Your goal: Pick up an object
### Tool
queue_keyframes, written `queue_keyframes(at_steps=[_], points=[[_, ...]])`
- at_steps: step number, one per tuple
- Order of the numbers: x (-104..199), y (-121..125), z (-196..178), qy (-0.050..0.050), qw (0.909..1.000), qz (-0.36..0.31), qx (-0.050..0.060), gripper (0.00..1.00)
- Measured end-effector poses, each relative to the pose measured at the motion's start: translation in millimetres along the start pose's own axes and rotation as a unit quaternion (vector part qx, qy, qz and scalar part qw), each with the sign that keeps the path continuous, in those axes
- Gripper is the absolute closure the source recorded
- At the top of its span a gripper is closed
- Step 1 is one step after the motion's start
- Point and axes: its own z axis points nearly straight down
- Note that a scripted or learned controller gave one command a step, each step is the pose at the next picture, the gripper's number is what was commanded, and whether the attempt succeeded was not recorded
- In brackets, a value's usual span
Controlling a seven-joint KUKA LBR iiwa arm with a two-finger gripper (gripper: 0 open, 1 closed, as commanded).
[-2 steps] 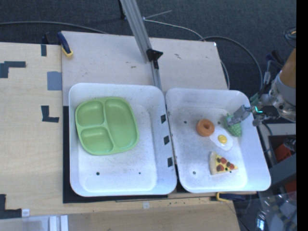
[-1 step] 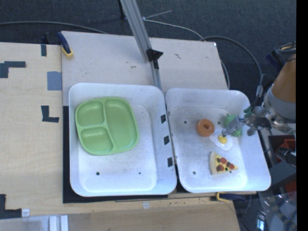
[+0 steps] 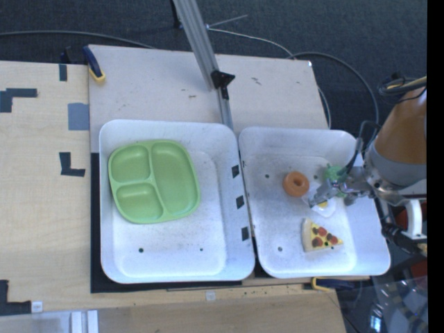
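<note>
Donut [image 3: 296,184] in right bin [image 3: 277,255], pizza slice [image 3: 320,236] near — fingers [image 3: 320,198] blurred.

Robotics laboratory test bench. Indicators: an industrial arm [image 3: 406,141] mounted beside a plywood bench [image 3: 41,186] marked with tape patches, two white bins [image 3: 166,262] set on a board, an aluminium strut [image 3: 198,33] overhead, and loose cables [image 3: 298,54] across dark carpet.

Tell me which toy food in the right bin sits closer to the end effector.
The orange donut: it lies just left of the end effector, about level with it. The pizza slice lies lower in the view, nearer the bin's front edge.
</note>
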Motion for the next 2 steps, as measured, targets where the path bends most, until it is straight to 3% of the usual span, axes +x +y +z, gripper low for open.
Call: queue_keyframes(at_steps=[1, 2], points=[[1.4, 1.1, 43.9, 0.000, 1.0000, 0.000, 0.000, 0.00], [1.9, 2.1, 31.5, 0.000, 1.0000, -0.001, -0.002, 1.00]])
